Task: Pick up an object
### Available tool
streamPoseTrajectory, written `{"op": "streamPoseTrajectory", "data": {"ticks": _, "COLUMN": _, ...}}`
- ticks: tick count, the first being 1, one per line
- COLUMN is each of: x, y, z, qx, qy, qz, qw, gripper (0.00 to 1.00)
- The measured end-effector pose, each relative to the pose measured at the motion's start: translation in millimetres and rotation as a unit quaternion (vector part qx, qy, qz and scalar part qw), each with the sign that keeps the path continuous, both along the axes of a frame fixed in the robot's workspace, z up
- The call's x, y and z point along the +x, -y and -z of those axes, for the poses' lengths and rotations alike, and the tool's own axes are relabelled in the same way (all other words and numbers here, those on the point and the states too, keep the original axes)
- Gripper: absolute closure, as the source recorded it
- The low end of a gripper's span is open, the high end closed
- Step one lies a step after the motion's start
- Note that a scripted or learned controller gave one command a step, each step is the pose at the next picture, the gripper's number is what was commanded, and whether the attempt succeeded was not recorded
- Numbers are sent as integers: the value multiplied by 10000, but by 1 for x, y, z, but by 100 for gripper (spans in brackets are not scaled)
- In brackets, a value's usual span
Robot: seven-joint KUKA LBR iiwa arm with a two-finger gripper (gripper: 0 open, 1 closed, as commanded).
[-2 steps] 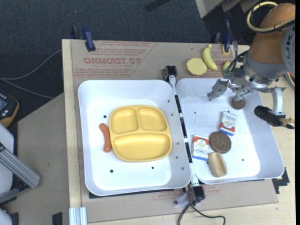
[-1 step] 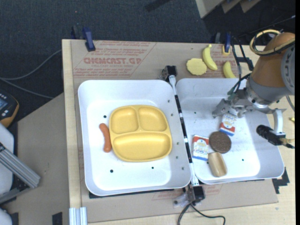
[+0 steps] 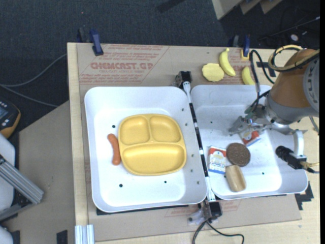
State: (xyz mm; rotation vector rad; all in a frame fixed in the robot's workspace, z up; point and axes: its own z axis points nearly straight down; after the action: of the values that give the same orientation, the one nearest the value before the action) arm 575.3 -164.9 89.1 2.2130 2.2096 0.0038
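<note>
- Where the gripper (image 3: 247, 127) hangs low in the right bin (image 3: 218, 98), a small red-and-white object (image 3: 252, 136) lies directly beneath it; its long axis is too hidden to read.
- Fingers: cannot tell how far apart, nor whether anything is held.
- Right bin count: one brown round disc (image 3: 238, 154), one tan bread roll (image 3: 235, 178) with long axis roughly 12–6 o'clock, one small carton (image 3: 217, 160).
- Left bin (image 3: 101, 105), at 9 o'clock: one yellow divided plate (image 3: 151, 144), one sausage (image 3: 115, 149) lying 12–6.
- Bench at 12 o'clock: two bananas (image 3: 227, 63), one yellow piece (image 3: 213, 72).
</note>
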Motion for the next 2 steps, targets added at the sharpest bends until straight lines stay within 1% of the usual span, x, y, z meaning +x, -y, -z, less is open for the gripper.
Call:
{"op": "streamPoseTrajectory", "data": {"ticks": 1, "x": -19, "y": 44, "z": 4, "qx": 35, "qy": -64, "qz": 7, "qw": 10000, "gripper": 0}}
{"op": "streamPoseTrajectory", "data": {"ticks": 2, "x": 30, "y": 7, "z": 4, "qx": 40, "qy": -35, "qz": -35, "qw": 10000, "gripper": 0}}
